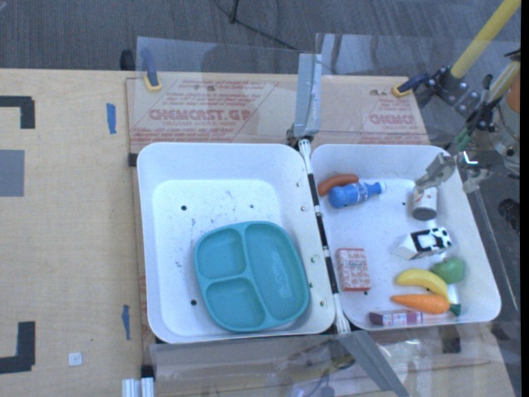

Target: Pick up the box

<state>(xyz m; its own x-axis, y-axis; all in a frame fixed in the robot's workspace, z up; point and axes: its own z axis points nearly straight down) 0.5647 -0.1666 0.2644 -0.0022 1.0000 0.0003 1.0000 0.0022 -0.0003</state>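
Two white bins sit side by side. The left bin, far left of the end effector, holds a teal divided tray. The right bin leaves bare floor around the box, down-left of the end effector, whose finger state I cannot tell. A banana lies below it.

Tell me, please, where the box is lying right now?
The box lies flat in the right bin, near its left wall, below the blue bottle and left of the banana.
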